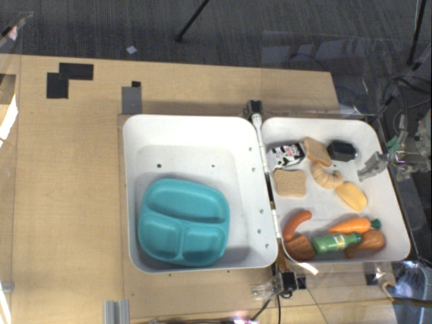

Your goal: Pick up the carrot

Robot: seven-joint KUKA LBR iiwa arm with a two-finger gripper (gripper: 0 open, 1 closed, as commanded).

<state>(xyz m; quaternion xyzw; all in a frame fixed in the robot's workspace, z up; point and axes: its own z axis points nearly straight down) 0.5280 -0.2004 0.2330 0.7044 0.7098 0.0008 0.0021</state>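
Observation:
The carrot [353, 226], orange with a green stub at its right end, lies near the front of the right bin [387, 201]. It rests just above a green bottle [335, 243]. My gripper [373, 165] sits at the bin's right rim, coming in from the right edge. It is well behind the carrot and to its right, apart from it and not touching any object.
The right bin also holds a red-orange sausage [297, 223], brown pieces [372, 241], a yellow lump [352, 196], a croissant [326, 177], a bread slice [290, 183], a black object [341, 150] and a black-and-white item [287, 154]. A teal divided plate [183, 222] lies in the left bin [182, 140].

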